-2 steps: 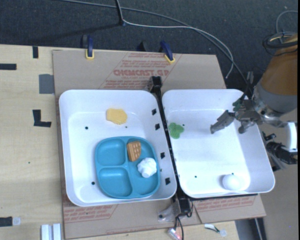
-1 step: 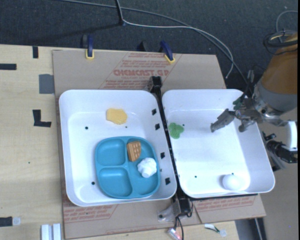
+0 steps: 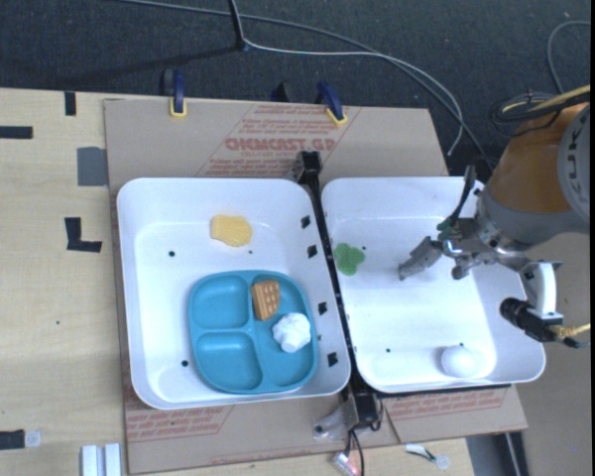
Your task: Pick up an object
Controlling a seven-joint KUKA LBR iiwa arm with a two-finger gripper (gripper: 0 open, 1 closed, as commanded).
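Here, a grey arm with an orange band [image 3: 535,172] reaches in from the right over the right bin [image 3: 377,365], its claw [image 3: 426,258] hanging above the bin's white floor. One dark finger [image 3: 415,264] points left; whether the claw is spread or pressed together cannot be told from this angle, and nothing shows between its fingers.

A small green object [image 3: 349,259] lies in the right bin near its left wall, left of the claw and apart from it. A white ball [image 3: 462,361] rests in the same bin's near right part, nearer the camera than the claw and well apart from it.

In the left bin [image 3: 139,216], a yellow object [image 3: 232,230] lies on the floor toward the far side. Nearer, a blue divided tray [image 3: 218,350] carries a tan waffle-like piece [image 3: 266,298] and a white crumpled lump [image 3: 292,332] along its right side.

Both bins sit on a cardboard sheet [image 3: 149,122] on the desk [image 3: 30,296]. Red lettering [image 3: 281,144] is printed on the cardboard's far part; it seems to begin "CHEM", the rest too faint to read.
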